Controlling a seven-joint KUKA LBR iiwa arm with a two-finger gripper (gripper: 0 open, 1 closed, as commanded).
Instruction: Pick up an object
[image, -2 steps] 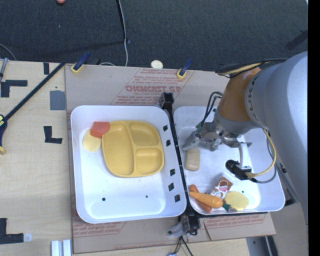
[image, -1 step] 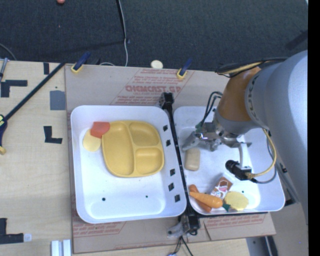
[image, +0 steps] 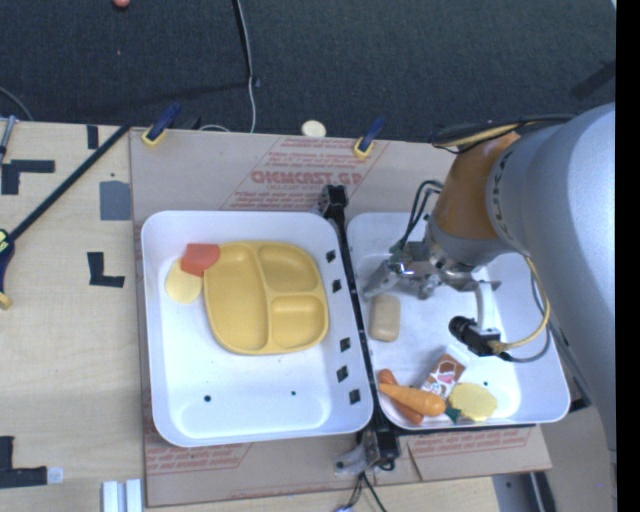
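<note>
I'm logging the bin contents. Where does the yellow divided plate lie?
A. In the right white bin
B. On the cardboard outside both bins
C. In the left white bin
C: the yellow divided plate lies inside the left white bin, beside a red piece.

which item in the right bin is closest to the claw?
The beige block, just below the claw. The carrot, lemon and small packet lie farther off, near the bin's front edge.
</note>
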